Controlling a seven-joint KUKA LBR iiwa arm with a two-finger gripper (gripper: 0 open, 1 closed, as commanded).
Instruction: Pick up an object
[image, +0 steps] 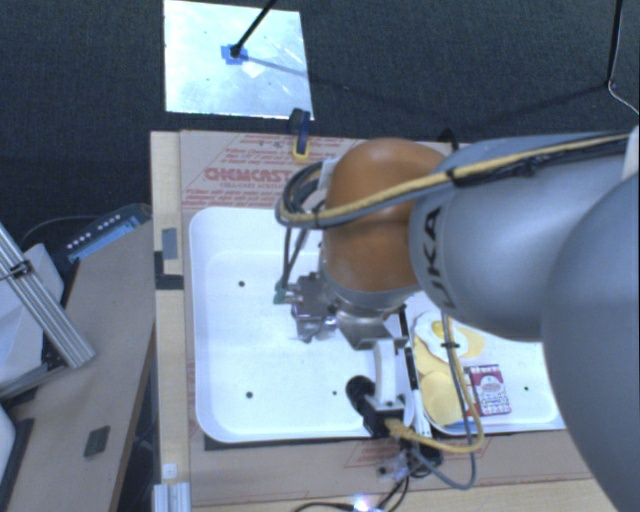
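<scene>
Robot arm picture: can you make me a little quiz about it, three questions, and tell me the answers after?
1. True or false: the band above the arm's wrist is orange.
2. Which bin holds the yellow things and the red and white packet? A) the left bin B) the right bin
3. Fill in: the left bin is coloured ____.

Key: 1 true. 2 B, they lie in the right bin, partly under the arm. 3 white.
</scene>
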